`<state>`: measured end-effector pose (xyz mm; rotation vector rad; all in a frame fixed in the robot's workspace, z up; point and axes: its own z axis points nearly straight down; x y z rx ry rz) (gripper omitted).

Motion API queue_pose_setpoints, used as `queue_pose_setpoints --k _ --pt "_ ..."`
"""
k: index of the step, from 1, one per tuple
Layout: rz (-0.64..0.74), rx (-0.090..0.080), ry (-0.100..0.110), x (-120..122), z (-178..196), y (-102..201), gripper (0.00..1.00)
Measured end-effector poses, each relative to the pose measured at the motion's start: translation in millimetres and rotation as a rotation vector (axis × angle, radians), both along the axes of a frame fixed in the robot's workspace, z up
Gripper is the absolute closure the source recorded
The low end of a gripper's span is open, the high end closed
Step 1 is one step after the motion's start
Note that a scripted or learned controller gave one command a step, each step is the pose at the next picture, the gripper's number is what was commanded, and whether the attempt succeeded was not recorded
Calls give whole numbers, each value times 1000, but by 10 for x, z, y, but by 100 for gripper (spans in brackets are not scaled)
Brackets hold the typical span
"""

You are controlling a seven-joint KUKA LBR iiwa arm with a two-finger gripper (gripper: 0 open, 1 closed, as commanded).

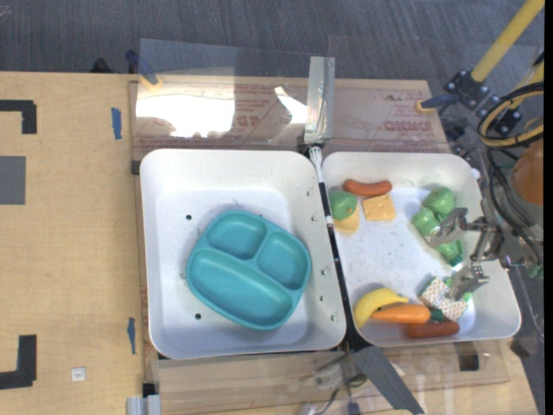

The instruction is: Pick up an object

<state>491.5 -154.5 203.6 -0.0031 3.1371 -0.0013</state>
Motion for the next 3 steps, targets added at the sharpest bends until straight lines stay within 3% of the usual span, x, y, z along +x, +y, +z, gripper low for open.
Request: queue_pose_setpoints --k 1,2,3 --pt "84 -1 -4 1160 298 -164 0" --pt "193 -13 -27 1365 -875 -668 0" --pt "334 -2 -6 1583 -1157 -178 0"
